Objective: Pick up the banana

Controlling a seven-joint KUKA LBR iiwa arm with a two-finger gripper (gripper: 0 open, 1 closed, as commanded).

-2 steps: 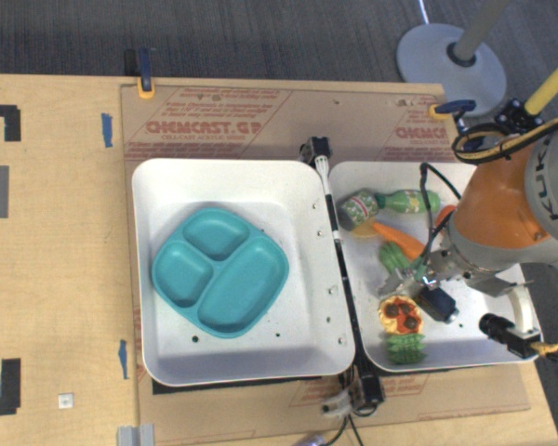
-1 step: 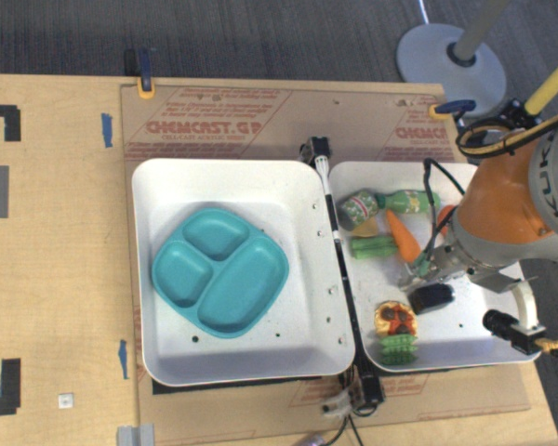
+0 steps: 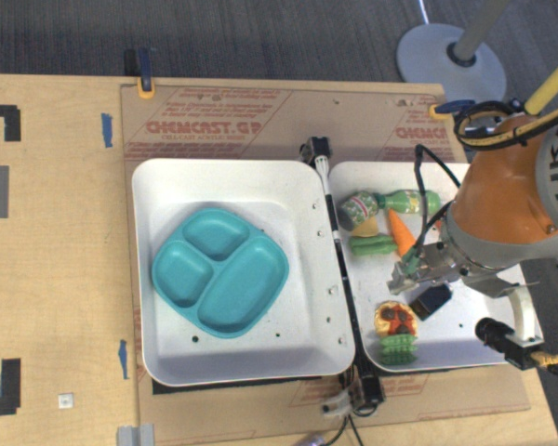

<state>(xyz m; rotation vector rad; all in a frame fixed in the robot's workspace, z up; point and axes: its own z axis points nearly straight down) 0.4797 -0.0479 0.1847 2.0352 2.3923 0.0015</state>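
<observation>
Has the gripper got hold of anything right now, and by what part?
Cannot be told. The gripper hangs over the right bin beside the carrot, and the arm hides what lies under it.

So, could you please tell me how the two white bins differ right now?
The left bin holds one thing, a teal divided plate lying flat in its middle; the right bin holds several small toy foods, among them a green bottle and an orange carrot. The arm hangs over the right bin, while none hangs over the left bin. Both are shallow, white and side by side.
</observation>
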